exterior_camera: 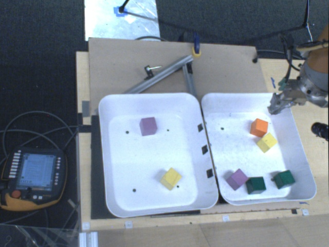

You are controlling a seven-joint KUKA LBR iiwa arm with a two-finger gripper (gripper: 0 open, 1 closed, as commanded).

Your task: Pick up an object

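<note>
Jaws: opening cannot be told; nothing seen between them. They hang over the right shallow white bin's upper right rim. Nearest beneath, apart: small orange cube, touching a small yellow cube, both sitting skewed to the bin walls. Open floor lies left of them.

two bins and their blocks

two bins sit side by side on the bench. the left bin has one block near the back and one block near the front. the right bin has two blocks touching at the back and three more in a row along the front. a hand-held screen lies left of the bench.
</note>
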